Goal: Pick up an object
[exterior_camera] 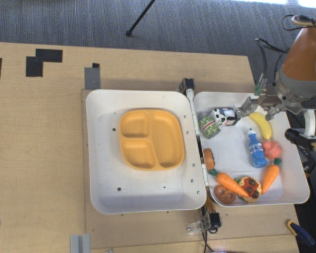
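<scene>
In the right white bin (292, 191), a black-and-white toy cow (223, 115) lies just left of the end effector (248, 107); a yellow plastic banana (262, 124) lies just beneath it. Whether the end effector grips anything cannot be told.

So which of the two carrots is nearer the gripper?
The carrot by the right bin's right wall, below the pink toy; the other carrot lies lower left, farther from the gripper.

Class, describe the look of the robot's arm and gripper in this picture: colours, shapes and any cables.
The arm has a rounded orange band beside a pale grey casing. Thin dark cables loop near it. The gripper is a small grey metal assembly.
</scene>
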### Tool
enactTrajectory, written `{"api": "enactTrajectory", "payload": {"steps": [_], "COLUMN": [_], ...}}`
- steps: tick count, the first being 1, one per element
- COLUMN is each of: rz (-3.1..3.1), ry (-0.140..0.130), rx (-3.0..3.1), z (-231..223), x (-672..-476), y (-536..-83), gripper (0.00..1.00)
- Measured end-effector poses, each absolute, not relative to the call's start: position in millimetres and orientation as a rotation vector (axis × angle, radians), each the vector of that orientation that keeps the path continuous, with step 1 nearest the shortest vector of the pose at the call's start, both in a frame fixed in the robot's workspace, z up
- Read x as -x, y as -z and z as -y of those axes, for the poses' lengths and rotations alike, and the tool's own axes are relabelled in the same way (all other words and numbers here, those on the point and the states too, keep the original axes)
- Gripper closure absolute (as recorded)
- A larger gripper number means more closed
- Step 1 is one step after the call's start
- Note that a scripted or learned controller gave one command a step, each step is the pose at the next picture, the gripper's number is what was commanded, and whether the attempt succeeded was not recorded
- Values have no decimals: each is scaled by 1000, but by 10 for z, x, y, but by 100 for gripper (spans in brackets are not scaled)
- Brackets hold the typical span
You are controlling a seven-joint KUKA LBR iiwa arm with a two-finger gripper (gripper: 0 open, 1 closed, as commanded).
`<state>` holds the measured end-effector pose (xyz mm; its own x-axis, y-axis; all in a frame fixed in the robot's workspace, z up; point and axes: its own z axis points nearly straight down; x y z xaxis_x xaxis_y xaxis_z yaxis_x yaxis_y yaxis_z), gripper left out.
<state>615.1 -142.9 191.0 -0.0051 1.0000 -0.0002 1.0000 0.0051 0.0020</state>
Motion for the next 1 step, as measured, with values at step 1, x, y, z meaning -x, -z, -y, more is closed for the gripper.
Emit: {"api": "enactTrajectory", "payload": {"steps": [1], "rz": [-2492], "ry": [-3], "rx": [-1905], "z": [1663], "x": [-6089], "y": [-862], "gripper": [0]}}
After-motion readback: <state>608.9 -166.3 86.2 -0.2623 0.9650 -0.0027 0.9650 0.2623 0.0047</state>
